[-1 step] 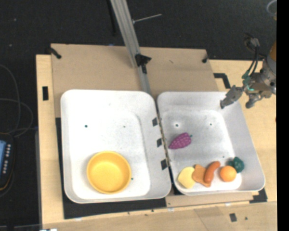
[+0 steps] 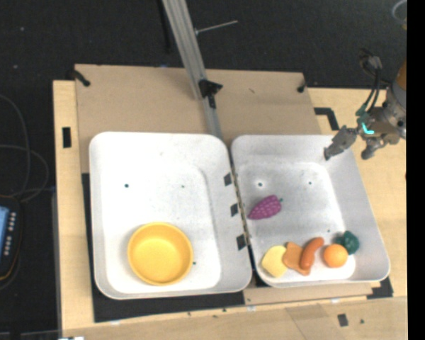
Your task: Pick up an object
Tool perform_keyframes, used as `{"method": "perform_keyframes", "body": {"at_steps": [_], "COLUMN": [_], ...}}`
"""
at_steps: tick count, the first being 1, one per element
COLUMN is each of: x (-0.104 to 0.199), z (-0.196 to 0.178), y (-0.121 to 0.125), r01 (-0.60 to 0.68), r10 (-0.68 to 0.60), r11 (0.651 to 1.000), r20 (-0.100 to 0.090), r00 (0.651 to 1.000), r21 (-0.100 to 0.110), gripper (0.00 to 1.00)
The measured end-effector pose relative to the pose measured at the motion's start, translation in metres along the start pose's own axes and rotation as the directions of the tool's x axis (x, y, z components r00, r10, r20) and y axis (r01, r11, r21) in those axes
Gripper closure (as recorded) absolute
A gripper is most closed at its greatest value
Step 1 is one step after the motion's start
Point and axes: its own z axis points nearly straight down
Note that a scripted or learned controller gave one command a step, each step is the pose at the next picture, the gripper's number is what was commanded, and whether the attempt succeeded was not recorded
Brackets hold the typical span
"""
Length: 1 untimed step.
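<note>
While the bench's two shallow bins wait side by side, the gripper (image 2: pixel 354 144) hangs just beyond the upper right corner of the right bin (image 2: pixel 290 154), its two fingers spread apart with nothing between them — a stance that reads as an approach to a pick not yet begun. All the likely targets lie inside that same bin: a purple grape bunch (image 2: pixel 265 207) rests alone near the bin's left-centre, well apart from the gripper, while a row of play food crowds the bin's lower edge, namely a pale yellow piece (image 2: pixel 273 261), an orange carrot-like piece (image 2: pixel 292 256), a reddish sausage (image 2: pixel 311 253), an orange fruit (image 2: pixel 334 256) and a dark green item (image 2: pixel 350 241), each touching or just beside its neighbour. That crowding is probably no accident of order; the pieces appear to have slid toward the bin's low side, and it would make a clean grasp there harder than on the isolated grapes. Left of the right bin, the left bin (image 2: pixel 156 161) holds a yellow bowl (image 2: pixel 160 253) in its lower half. Above the seam between the bins, a slanted metal pole (image 2: pixel 188 41) rises out of the scene.
</note>
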Motion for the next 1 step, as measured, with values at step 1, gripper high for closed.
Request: {"method": "perform_keyframes", "body": {"at_steps": [1], "x": [0.0005], "z": [0.0423], "y": [0.0021], "r01": [-0.002], "r10": [0.002], "r11": [1.0], "r20": [-0.001], "r00": [1.0], "r21": [0.004], "gripper": [0.0]}}
